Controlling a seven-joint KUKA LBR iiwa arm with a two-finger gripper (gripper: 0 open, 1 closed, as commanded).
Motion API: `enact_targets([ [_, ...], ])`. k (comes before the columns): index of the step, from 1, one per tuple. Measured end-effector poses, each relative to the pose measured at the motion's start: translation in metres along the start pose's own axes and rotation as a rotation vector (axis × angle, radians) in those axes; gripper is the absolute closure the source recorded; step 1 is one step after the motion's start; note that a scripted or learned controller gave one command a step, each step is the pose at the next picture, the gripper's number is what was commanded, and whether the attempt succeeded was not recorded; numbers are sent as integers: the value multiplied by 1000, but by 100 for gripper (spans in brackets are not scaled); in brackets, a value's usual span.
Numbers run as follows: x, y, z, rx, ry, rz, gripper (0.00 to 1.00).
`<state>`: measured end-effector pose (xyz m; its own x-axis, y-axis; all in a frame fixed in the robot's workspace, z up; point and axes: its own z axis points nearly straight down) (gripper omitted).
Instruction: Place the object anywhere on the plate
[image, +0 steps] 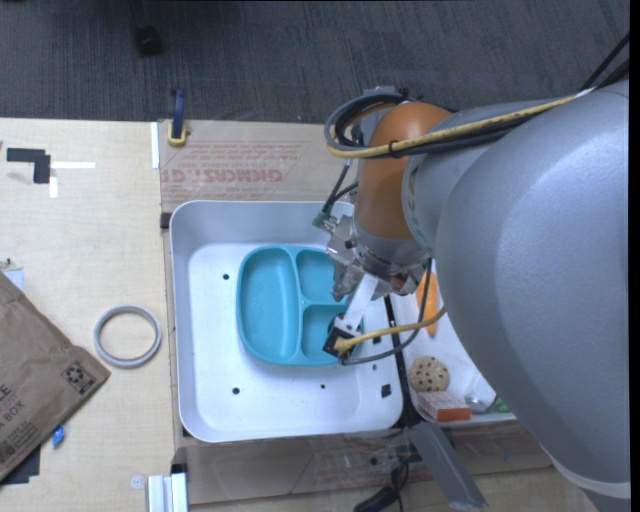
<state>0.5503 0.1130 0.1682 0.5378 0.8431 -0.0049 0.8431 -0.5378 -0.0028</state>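
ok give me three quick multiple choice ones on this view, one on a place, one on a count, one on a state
1. Where does the cookie lie?
A. on the plate
B. in the right-hand bin
C. on the bare bench

2. How many compartments does the plate have?
A. three
B. two
C. five

3. How does the plate lie?
A. upside down
B. leaning against the bin wall
C. flat, open side up

Answers:
1. B, as the cookie sits on the white floor of the right-hand bin, apart from the plate.
2. A, as there is one long compartment on the view's left and two smaller ones on its right.
3. C, as the hollow compartments face the camera and the plate rests level on the bin floor.
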Motion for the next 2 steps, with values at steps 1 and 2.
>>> enact_targets([
  [1,0,0,0,0,0,0,0],
  [2,0,0,0,0,0,0,0],
])
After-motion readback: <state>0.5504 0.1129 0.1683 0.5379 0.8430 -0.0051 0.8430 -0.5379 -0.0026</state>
